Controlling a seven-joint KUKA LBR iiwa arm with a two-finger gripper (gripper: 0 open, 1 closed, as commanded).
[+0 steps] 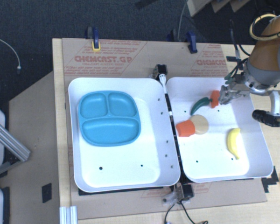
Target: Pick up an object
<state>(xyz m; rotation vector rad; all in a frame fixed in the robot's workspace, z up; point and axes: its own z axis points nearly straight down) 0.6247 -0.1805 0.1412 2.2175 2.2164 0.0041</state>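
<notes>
arm: grey KUKA arm w/ orange band [266, 41], upper right of frame, reaching down into right white bin [252, 169].
jaws: gripper [222, 97] low over bin's upper part; spread or pressed together, cannot tell.
target (judged): small orange-red piece w/ green curved stalk, carrot-like [205, 102], just beside gripper, lying on bin floor.
other objs: yellow plastic banana [234, 143]; orange block [185, 128] touching beige round piece [200, 124], mid-bin.
left bin: blue three-section plate [109, 118].
progress: approach stage; nothing lifted; grasp + lift left.

hand [225, 96] over right bin [256, 139], banana [234, 143], blue plate [109, 118]
</notes>
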